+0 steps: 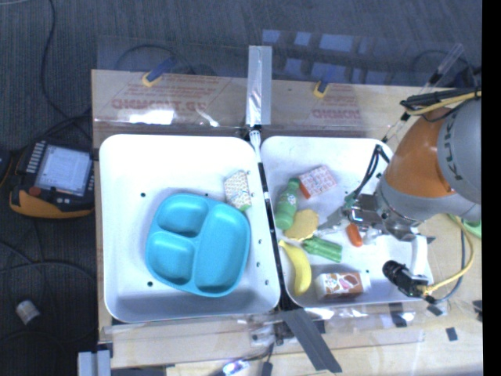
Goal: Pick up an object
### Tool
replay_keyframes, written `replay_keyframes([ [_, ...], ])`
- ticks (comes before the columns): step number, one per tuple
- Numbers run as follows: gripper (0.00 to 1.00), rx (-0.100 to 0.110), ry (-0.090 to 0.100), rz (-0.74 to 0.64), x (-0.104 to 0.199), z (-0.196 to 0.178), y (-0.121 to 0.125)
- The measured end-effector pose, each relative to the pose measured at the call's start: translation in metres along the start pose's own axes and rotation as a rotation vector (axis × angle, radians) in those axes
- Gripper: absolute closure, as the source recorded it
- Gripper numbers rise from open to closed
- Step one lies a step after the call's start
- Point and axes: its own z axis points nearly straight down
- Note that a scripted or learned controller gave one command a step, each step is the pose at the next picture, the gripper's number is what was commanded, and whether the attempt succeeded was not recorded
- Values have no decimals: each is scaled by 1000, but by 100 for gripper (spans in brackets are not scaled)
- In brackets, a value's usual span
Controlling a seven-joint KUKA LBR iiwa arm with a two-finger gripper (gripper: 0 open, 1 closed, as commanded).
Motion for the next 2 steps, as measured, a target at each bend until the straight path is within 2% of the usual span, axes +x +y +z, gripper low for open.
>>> replay_keyframes([
  [1,0,-10,3,74,-29,37,27],
  [2,100,-15,3,73,-28,26,29],
])
